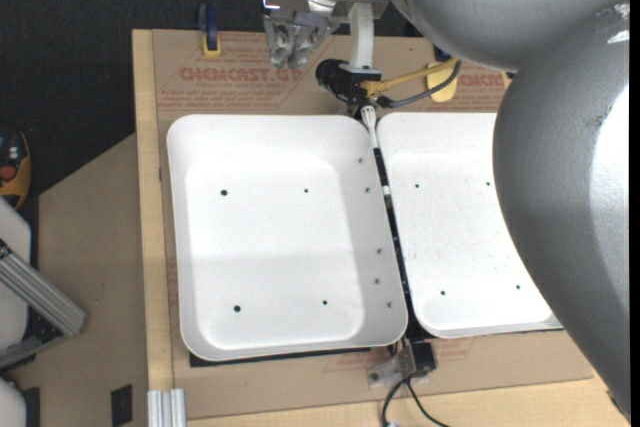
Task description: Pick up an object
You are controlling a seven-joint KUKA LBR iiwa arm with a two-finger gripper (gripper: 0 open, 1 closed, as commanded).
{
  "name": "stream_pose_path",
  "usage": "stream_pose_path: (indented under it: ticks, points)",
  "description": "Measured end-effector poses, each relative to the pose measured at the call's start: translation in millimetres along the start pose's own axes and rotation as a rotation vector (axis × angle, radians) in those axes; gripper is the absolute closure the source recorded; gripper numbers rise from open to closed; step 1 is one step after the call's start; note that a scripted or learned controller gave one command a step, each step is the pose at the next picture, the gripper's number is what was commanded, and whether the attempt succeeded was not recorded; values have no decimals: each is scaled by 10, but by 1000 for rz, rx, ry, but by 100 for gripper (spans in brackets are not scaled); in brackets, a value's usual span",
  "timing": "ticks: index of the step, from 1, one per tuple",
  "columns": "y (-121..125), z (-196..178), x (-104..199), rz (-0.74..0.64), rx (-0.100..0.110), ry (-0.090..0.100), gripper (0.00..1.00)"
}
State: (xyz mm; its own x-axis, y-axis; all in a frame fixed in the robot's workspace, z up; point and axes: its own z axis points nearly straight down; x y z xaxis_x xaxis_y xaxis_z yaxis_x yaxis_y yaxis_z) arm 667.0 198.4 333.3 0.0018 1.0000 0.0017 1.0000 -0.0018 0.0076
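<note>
I can make out no loose object to pick in the left bin (pixel 200 215) or in the visible part of the right bin (pixel 450 215); both floors look bare apart from small dark dots. The gripper (pixel 293 43) hangs above the board (pixel 150 215) behind the left bin, nothing visibly held; I judge it parked clear between tries.

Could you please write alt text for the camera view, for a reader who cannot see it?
A grey robot arm reaches in from the right, its gripper raised above the bench's far edge, beyond the left bin. A second white bin lies beside it. A blue clamp sits at the back.
</note>
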Motion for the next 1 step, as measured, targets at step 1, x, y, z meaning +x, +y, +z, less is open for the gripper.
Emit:
stream_pose_path:
  ticks: [1]
  points:
    - [-31,831,273,-4,17,-3,100]
